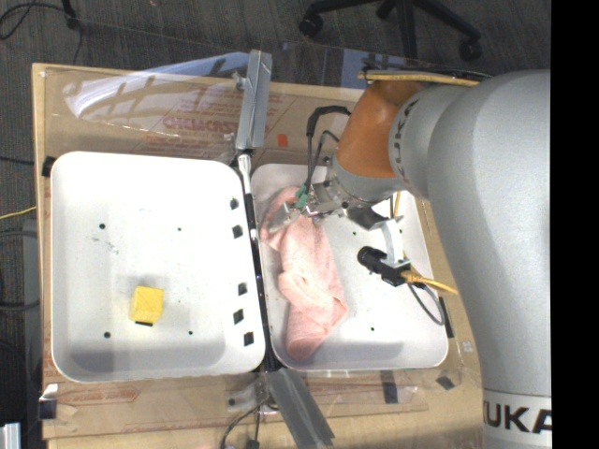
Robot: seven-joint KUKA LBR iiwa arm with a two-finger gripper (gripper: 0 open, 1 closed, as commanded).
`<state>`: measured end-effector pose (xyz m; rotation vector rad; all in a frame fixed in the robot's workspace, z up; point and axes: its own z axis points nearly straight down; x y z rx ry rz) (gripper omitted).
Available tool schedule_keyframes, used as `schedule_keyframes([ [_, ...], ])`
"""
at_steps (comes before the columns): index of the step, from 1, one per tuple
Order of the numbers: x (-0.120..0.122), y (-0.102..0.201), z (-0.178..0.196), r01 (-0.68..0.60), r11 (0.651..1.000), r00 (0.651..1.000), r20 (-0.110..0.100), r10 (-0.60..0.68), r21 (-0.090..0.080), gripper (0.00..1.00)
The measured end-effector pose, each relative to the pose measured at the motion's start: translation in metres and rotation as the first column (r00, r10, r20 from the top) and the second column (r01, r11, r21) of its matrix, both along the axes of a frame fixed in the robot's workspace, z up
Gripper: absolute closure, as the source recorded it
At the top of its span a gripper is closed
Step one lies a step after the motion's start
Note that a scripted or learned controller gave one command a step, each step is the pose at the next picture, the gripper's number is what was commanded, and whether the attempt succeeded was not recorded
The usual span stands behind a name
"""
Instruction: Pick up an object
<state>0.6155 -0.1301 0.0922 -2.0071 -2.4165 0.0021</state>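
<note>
A pink cloth (307, 279) lies crumpled along the left side of the right bin (416, 340), reaching from its upper left toward the front wall. My gripper (301, 204) is down at the cloth's upper end, right at the fabric. A small yellow block (147, 304) sits in the left bin (112, 195), toward its front left.
A metal divider (251, 241) runs between the two bins. The grey arm with its orange band (370, 138) covers the upper right part of the right bin. A clear plastic sheet (159, 101) lies behind the bins.
</note>
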Motion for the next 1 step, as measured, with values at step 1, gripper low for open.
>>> schedule_keyframes([
  [1, 0.0002, -0.0003, 0.0103, -0.005, 1.0, 1.0, -0.001, 0.005, -0.002, 1.0],
])
